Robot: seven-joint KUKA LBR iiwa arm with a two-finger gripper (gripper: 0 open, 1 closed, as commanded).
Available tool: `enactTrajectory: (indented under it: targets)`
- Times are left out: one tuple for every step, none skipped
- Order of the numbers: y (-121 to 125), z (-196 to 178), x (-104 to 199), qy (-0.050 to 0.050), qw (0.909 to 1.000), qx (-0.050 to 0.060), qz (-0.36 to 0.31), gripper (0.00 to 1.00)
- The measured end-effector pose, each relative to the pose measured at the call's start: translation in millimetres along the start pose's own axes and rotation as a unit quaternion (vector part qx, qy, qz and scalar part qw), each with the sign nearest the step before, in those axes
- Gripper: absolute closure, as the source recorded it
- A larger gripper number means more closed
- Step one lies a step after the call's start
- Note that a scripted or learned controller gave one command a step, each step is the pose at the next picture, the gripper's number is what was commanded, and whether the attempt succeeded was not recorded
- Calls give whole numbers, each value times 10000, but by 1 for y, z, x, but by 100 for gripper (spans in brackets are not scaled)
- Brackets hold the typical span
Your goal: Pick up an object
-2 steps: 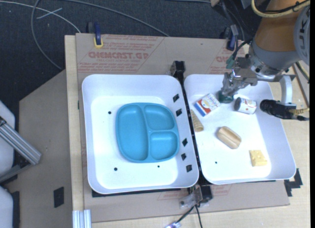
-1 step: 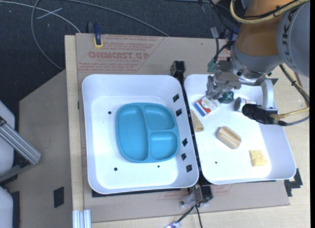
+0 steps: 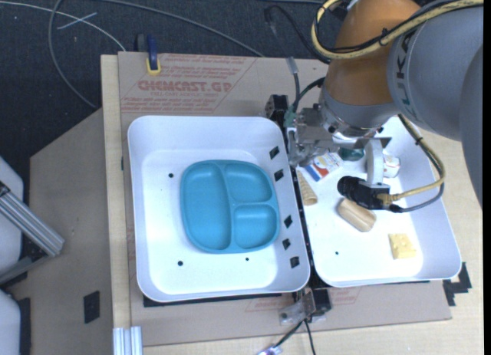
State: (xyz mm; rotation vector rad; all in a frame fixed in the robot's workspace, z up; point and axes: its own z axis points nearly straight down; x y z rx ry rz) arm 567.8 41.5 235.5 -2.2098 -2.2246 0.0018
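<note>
Bins: two, white, shallow, side by side on a brown printed board (image 3: 192, 85). Arm (image 3: 430, 47): one, in from the right, its orange band over the far-left part of the right bin (image 3: 430, 269).

Left bin (image 3: 153, 192): one blue plate (image 3: 229, 205) with three compartments, lying flat near the middle. Nothing else loose is seen in it. Several small black tabs (image 3: 288, 221) run along its right wall.

Right bin: five loose things counted.
- One tan block (image 3: 357, 215), lying tilted near the bin's middle.
- One yellow chunk (image 3: 402, 245), near-right, apart from the block.
- One pale tapered piece (image 3: 307, 189), against the left wall.
- One red, white and blue packet (image 3: 326, 166), just right of the tapered piece and partly under the wrist.
- One small white item (image 3: 392, 165), far-right of the block, partly hidden.
- A teal scrap shows under the wrist; what it is cannot be told.

Gripper (image 3: 318, 140): low over the far-left corner of the right bin, above the packet. The wrist covers it, so wide or narrow cannot be told. No object is seen in its hold; all five lie on the bin floor.

Off the bins: one blue clamp (image 3: 152, 54) at the board's far-left edge, and thin cables (image 3: 84, 8) across the dark floor beyond.
</note>
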Motion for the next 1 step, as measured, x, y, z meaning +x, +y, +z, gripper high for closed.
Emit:
enactTrajectory:
  targets:
    - [-13,0,46,-1,10000,-6,3,100]
